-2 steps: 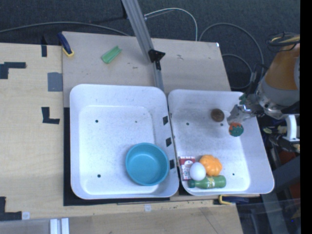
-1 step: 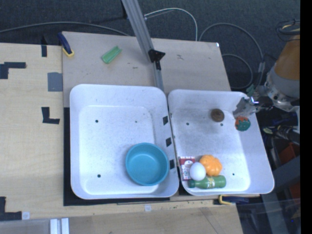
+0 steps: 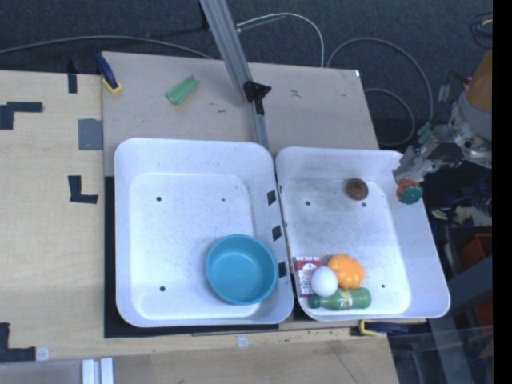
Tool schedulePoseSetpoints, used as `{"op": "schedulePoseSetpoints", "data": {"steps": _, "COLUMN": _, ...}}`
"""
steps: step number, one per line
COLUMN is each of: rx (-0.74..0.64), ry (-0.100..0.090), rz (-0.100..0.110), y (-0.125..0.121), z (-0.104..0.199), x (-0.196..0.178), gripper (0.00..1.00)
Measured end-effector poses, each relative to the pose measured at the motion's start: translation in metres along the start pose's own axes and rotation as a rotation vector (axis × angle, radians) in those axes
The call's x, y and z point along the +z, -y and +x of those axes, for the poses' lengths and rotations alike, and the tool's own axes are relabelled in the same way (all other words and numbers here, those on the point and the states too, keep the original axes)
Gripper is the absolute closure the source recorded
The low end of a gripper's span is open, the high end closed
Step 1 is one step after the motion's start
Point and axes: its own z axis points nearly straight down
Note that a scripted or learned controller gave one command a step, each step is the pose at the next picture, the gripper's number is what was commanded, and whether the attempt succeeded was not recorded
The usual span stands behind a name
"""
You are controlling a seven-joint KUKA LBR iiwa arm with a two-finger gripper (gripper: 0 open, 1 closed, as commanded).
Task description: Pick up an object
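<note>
In the right bin [image 3: 416, 238], a cluster lay against the near edge: a green bottle [image 3: 342, 299] on its side, a white ball [image 3: 324, 281] touching it, an orange fruit [image 3: 346, 270] just behind, and a small red packet [image 3: 305, 272] whose print was too small to read. In the left bin [image 3: 144, 214], a blue bowl [image 3: 241, 268] sat upright by the near right corner. Farther back in the right bin lay a small brown lump [image 3: 357, 188], hard to identify. The arm reached over that bin's far right rim, its claw [image 3: 410, 184] just outside the wall beside a small teal and red thing; whether the claw was spread or pressed together could not be told. On the counter [image 3: 320, 110], beyond the bins, lay a green block [image 3: 182, 90].
</note>
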Motion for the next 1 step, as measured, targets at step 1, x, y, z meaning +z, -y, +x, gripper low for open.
{"op": "schedulePoseSetpoints", "data": {"steps": 1, "rx": -0.005, "ry": -0.003, "rz": 0.005, "y": -0.0036, "z": 0.0597, "x": 0.0098, "gripper": 1.0}}
